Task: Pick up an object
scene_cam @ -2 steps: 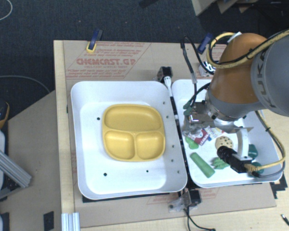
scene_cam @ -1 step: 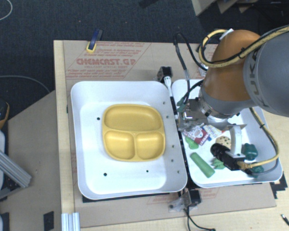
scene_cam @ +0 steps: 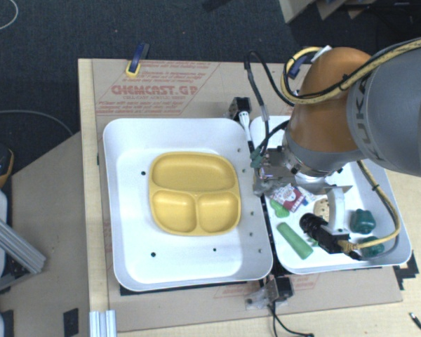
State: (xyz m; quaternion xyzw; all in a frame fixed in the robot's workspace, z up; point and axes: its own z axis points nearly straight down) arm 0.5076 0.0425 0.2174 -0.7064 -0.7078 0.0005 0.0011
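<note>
One tool (scene_cam: 279,185) near bin edge (scene_cam: 261,209)

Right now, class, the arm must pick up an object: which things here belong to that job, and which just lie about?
Part of the job:
gripper
right bin
green stick
dark green piece
red and white packet

Just lying about:
yellow tray
left bin
clamp

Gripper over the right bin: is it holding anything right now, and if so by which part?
It cannot be told. The gripper is low in the right bin, over a red and white packet, with the wrist covering it from above.
</note>
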